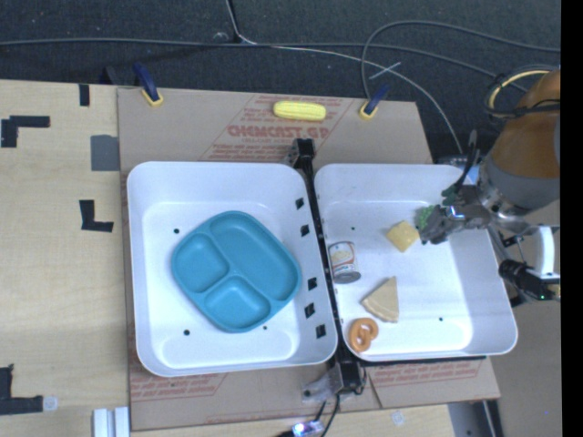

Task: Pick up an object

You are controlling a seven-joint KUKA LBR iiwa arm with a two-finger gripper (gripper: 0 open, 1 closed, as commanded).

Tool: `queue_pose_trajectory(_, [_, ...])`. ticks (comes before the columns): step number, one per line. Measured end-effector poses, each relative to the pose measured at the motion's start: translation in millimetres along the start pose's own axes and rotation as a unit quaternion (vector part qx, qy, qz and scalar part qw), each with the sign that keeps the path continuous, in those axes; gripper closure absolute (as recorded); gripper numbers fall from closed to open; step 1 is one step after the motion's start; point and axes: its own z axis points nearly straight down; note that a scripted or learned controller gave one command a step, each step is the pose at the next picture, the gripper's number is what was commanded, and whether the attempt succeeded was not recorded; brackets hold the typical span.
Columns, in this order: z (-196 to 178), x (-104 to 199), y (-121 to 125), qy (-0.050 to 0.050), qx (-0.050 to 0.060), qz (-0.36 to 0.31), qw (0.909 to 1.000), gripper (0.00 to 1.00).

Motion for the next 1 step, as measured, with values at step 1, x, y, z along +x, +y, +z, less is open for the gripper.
queue_pose_trajectory(1, [-24.4,0.2,0.8,0.001,0.002,0.0,1.0,1.0])
